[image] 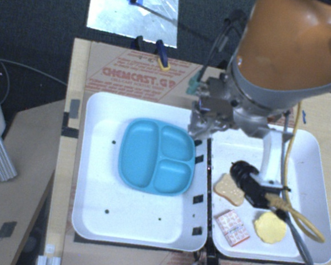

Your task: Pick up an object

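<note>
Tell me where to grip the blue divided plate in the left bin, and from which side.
Grip the blue divided plate by its raised outer rim, probably the left edge, coming straight down from above. It lies flat in the left bin, so its sides offer nothing to pinch; the rim is the one thin lip that two fingers can straddle. That edge has bare bin floor beside it, and lies away from the hand by the divider.
</note>
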You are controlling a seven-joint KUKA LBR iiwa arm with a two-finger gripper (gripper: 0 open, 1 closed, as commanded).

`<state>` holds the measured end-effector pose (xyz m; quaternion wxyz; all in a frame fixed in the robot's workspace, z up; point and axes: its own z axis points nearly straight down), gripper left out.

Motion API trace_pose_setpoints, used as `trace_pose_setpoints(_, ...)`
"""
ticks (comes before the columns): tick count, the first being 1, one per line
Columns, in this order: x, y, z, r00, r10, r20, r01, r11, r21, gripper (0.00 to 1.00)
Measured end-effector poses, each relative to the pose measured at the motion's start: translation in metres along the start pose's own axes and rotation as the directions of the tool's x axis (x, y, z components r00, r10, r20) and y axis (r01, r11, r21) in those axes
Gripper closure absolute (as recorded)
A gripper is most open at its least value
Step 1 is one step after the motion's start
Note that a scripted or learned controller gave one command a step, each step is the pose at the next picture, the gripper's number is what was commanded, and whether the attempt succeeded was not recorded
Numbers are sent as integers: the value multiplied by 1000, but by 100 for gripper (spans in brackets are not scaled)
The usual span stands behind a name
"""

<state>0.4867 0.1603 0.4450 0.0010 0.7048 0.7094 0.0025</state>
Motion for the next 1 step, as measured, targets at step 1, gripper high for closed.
trace_pose_setpoints(1, -43, 0, 21, 1000, 9, 2, -9, 1000, 4, 100)
